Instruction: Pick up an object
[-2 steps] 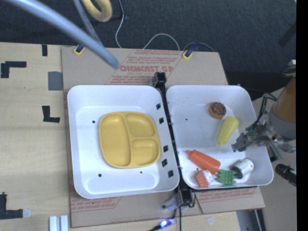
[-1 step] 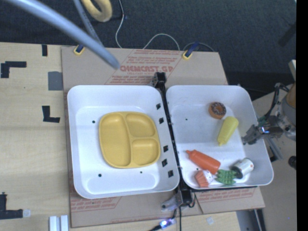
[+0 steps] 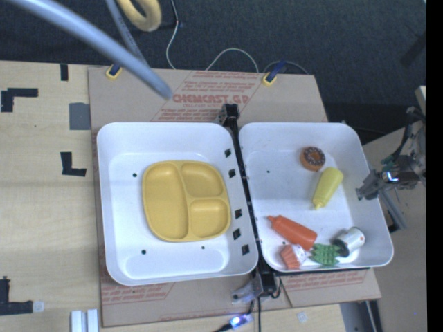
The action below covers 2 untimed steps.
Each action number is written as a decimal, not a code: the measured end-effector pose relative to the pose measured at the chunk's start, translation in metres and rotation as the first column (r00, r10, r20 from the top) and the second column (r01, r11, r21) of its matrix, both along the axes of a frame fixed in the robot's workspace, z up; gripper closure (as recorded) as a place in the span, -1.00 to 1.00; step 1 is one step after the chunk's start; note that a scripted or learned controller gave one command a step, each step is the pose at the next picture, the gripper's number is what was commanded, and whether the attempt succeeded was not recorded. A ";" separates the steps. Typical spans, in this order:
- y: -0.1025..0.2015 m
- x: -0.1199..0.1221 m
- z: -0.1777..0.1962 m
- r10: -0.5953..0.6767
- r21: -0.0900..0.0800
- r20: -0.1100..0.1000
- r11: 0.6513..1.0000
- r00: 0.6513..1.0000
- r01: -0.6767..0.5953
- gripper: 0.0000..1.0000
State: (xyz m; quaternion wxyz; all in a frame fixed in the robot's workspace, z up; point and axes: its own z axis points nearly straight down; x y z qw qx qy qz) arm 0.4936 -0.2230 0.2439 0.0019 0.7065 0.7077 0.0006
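Note:
The right bin (image 3: pixel 256 185) holds several small objects. A brown ring-shaped donut (image 3: pixel 312 158) lies near its far side. Just below it, a yellow bottle (image 3: pixel 326 187) lies tilted. An orange carrot-like piece (image 3: pixel 293 230) lies toward the near edge, with a small orange-and-white item (image 3: pixel 291 256) beneath it. A green toy (image 3: pixel 324 254) and a silver-white can (image 3: pixel 349 241) sit in the near right corner, touching each other. In the left bin (image 3: pixel 114 185), a yellow divided plate (image 3: pixel 185 200) lies flat in the middle.
Both bins rest on a cardboard sheet (image 3: pixel 208 95) on the wooden bench. A blurred grey tube (image 3: pixel 83 26) and a yellowish loop (image 3: pixel 138 2) cross the top left. Dark hardware (image 3: pixel 394 175) stands just outside the right bin's right rim.

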 end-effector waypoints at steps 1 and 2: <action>0.048 0.029 -0.007 0.005 0.003 -0.004 1.000 1.000 -0.005 1.00; 0.102 0.043 -0.019 0.005 0.004 -0.007 1.000 1.000 -0.005 1.00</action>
